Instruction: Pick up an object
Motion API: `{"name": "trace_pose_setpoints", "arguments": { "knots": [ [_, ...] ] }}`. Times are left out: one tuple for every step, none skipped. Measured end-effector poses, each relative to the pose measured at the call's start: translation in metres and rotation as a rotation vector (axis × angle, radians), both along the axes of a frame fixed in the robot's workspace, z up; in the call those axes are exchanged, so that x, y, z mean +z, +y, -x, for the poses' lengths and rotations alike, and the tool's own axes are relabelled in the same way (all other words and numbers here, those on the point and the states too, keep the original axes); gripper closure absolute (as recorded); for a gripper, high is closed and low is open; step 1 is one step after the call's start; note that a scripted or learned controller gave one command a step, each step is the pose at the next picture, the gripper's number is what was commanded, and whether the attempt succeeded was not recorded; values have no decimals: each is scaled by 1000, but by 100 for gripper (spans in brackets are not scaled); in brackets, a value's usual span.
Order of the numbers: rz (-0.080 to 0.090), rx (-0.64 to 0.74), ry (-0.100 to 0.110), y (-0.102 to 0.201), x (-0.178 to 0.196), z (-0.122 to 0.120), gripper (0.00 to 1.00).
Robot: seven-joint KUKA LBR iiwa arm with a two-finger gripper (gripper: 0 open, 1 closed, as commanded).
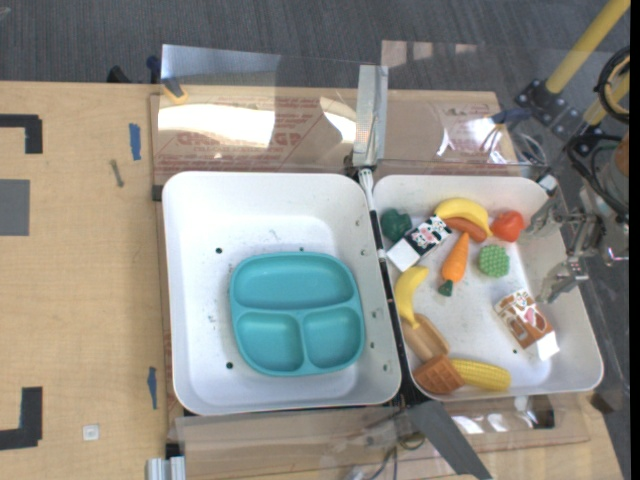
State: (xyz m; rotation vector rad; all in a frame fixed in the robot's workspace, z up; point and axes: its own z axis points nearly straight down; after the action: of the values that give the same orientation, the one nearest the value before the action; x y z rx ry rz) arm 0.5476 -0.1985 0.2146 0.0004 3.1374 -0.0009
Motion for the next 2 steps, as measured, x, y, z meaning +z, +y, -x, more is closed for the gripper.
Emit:
{"name": "trace_pose_setpoints", "arguments": {
  "knots": [
    [2,-9,-6,38,-124,5,0],
    [-1,-106,-5,74,-126,-85,0]
  ]
}}
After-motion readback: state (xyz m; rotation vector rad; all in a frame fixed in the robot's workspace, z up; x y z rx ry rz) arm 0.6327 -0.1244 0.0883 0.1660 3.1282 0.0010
